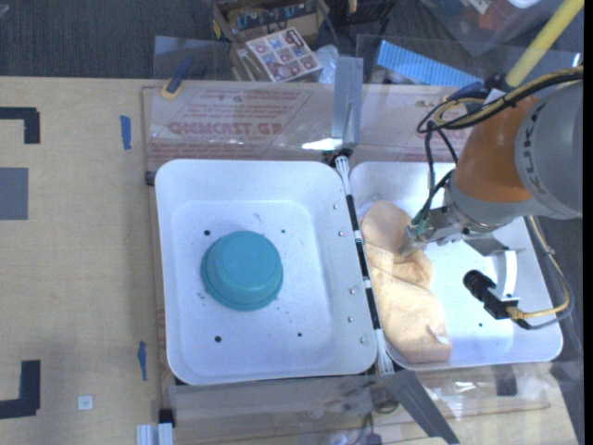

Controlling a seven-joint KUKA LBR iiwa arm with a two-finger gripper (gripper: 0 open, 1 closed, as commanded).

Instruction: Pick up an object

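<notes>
A teal round bowl lies upside down in the left white bin. A crumpled tan cloth stretches along the left side of the right white bin. My gripper reaches in from the right and presses down on the upper part of the cloth. The grey arm with its orange band hangs over the right bin's far half and hides the gripper's upper body.
A black and white cable fitting trails from the wrist over the right bin's floor. Beyond the bins lie a clear plastic sheet, a cardboard box and a blue pad. Wooden bench top spreads to the left.
</notes>
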